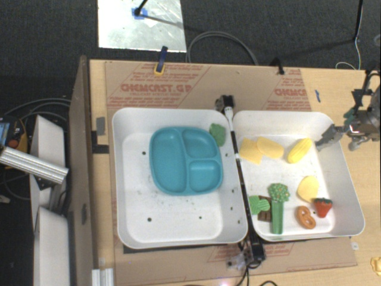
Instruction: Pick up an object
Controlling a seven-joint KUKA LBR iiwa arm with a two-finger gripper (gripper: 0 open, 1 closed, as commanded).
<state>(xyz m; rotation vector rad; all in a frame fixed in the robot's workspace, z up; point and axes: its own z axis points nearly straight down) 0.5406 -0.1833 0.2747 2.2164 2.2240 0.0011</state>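
Toy food is piled in the right bin (pixel 342 177), and the gripper (pixel 333 134) sits over that bin's upper right corner, coming in from the right edge; honestly can't tell how it's set, the tip is too small and blurry, and nothing shows in it. Closest to it in the right bin is a yellow corn cob (pixel 299 150), then two pale yellow pieces (pixel 262 149) further left. Lower down in that bin there's a yellow lemon-ish chunk (pixel 308 188), a red strawberry (pixel 322 207), a small pretzel (pixel 306 217), and a green broccoli piece (pixel 277 206). Just left of the right bin, the left bin (pixel 134 219) holds a blue divided plate (pixel 186 160) with a green leafy bit (pixel 218 134) touching its upper right rim.
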